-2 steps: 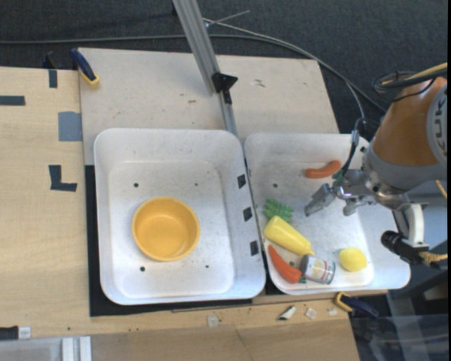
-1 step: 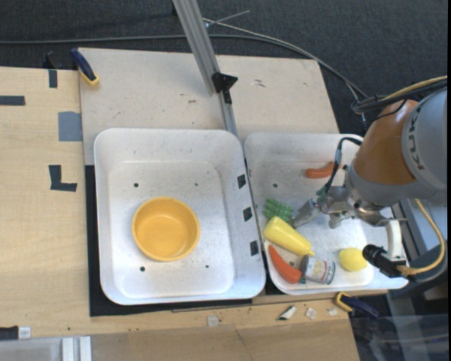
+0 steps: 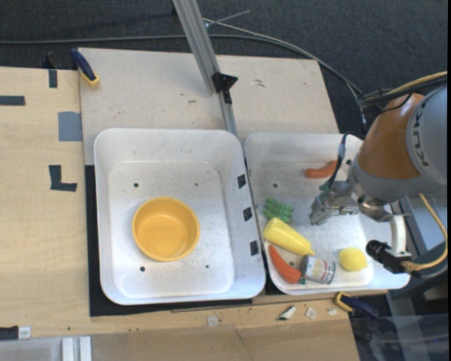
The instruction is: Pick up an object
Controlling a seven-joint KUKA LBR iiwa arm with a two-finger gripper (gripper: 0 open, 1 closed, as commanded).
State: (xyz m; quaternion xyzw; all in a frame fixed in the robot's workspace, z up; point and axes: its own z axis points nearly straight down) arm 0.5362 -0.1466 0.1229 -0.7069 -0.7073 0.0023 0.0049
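Observation:
My gripper [image 3: 325, 209] hangs low over the middle of the right bin [image 3: 286, 150], with the grey arm and its orange band [image 3: 387, 145] reaching in from the right. Nothing shows in its grasp. An orange carrot-shaped piece [image 3: 319, 172] lies just behind the gripper. To its left sits a green leafy toy [image 3: 279, 209]. In front of it lie a yellow bottle [image 3: 288, 237], a red-orange piece [image 3: 284, 265], a small jar [image 3: 320, 269] and a yellow lemon [image 3: 352, 259].
The left bin [image 3: 116, 153] holds a yellow bowl [image 3: 165, 229]. A slanted metal pole [image 3: 203, 47] rises behind the bins. A blue-and-yellow tool [image 3: 85, 67] lies at the bench's back left. Cables run across the dark floor behind.

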